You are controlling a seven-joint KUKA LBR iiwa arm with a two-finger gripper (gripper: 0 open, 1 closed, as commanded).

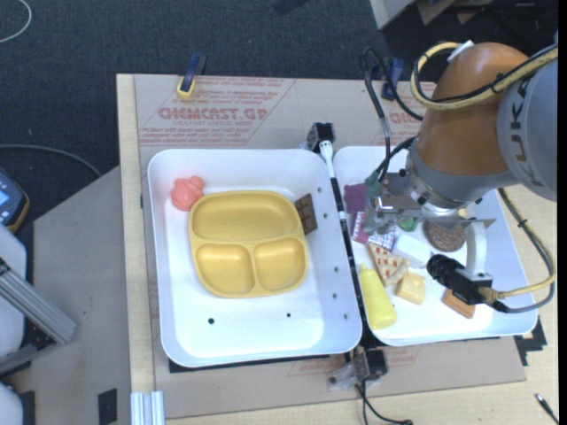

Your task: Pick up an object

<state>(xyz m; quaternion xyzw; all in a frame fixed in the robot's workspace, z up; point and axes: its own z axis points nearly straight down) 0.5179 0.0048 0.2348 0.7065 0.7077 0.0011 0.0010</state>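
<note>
The claw [387, 209] hangs low over the left part of the right bin [509, 312], under the grey wrist and the orange band of the arm [469, 118]. I cannot tell if it is open or closed, because the wrist covers most of it. Directly under and around the claw is a small pile: a purple packet [356, 204] just to its left, a small white packet with print [381, 240] just below it, and a checkered waffle piece [384, 261] below that one. Further toward the near edge lies a yellow bottle [376, 297]; its long axis goes nearly from the far side to the near side of the bin, and the narrow end points back toward the claw. Right of the bottle is a pale yellow cheese-like block [410, 287], then an orange block [458, 304] near a black part on a cable. A round brown cookie [445, 235] lies right of the claw, half under the wrist. On the claw's left side, past the divider, the left bin [177, 317] holds a yellow divided plate [248, 242], a pink toy [187, 192] at its far left corner, and a small brown piece [306, 212] touching its right rim. Both bins stand on the bench [133, 237].
</note>
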